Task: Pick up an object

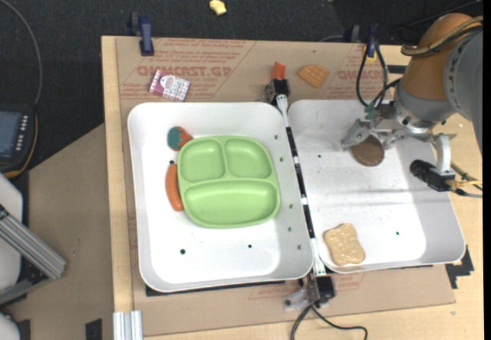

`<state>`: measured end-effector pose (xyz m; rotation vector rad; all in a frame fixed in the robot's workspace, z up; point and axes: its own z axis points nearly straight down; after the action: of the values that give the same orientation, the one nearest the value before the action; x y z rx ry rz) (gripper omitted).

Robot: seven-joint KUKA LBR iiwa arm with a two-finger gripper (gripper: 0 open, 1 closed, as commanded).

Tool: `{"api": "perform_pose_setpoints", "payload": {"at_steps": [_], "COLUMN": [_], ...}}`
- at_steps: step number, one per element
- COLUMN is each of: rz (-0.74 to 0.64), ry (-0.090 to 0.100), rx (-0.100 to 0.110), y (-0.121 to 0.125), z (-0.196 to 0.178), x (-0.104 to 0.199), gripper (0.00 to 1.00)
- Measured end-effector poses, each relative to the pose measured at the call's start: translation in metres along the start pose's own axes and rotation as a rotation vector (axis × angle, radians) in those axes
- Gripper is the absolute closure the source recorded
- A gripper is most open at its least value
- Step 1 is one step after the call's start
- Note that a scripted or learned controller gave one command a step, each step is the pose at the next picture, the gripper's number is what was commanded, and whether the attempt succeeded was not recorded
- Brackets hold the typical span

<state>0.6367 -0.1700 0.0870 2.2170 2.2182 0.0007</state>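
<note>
A brown round piece [369, 153] lies at the back of the right bin [414, 246]. My gripper [369, 139] hangs right over it, open, one finger on either side of the piece's upper edge; nothing is lifted. A tan cracker-shaped piece [344, 245] rests at the right bin's front left corner. In the left bin [215, 262], a green divided plate [229, 180] has an orange sausage-shaped piece [174, 186] along its left edge. A teal and red piece [179, 136] sits at the plate's back left corner.
On the cardboard behind the bins lie a pink patterned card [169, 85], an orange cracker [313, 75] and a small orange and black clamp [278, 81]. Blue clamps [143, 33] hold the board's back edge. A black cable part [431, 175] juts out by the arm.
</note>
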Motion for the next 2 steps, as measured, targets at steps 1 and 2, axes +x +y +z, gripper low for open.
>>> {"api": "perform_pose_setpoints", "payload": {"at_steps": [1, 2], "rz": [-0.001, -0.001], "ry": [-0.001, -0.002], "rx": [-0.008, -0.007], "y": [0.0024, 0.0021], "z": [-0.0132, -0.0127], "x": [-0.0002, -0.0002], "gripper": [1.0, 0.0]}}
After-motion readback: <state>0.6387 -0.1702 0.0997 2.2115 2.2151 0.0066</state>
